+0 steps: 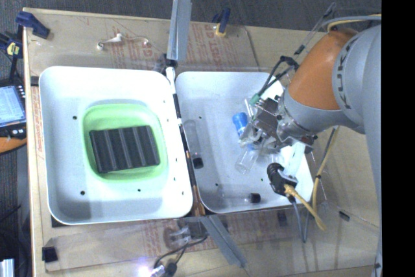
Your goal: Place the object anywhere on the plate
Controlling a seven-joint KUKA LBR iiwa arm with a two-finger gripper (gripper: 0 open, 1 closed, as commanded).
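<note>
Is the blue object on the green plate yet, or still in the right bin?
Still in the right bin: the blue object sits by the gripper, apart from the green plate.

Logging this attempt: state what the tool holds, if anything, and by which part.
Cannot be told. The tool sits over the right bin beside a blue object, but a hold between its fingers is not visible.

We see a green plate (123, 146) with a dark ribbed insert lying in the left bin (58, 139). At right of frame, the hand (254, 133) hangs low over the right bin (214, 185), beside a blue object (240, 121).
</note>
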